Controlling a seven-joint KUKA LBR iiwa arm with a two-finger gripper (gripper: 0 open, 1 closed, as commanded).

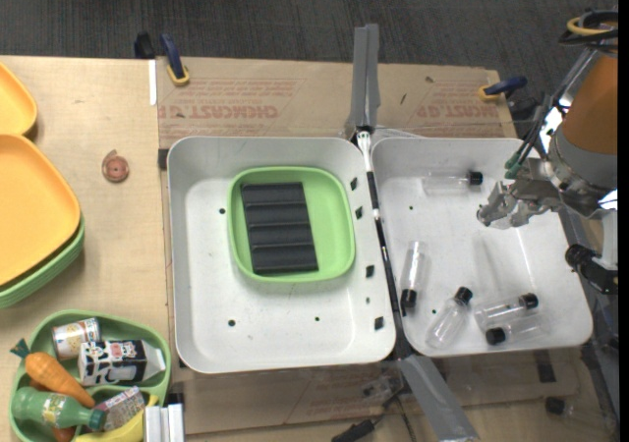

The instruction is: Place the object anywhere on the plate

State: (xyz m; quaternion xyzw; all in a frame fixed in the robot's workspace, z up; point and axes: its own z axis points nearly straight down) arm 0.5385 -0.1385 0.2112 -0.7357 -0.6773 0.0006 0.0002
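Clear plastic vials (508, 311), black caps, lying flat.

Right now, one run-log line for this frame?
gripper: over right bin, nothing seen held | vials: in right bin | plate: left bin, holds dark block

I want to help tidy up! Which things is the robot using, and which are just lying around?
For the job:
green plate
clear tubes with black caps
gripper

Just lying about:
orange plates
bowl of toy food
blue clamps
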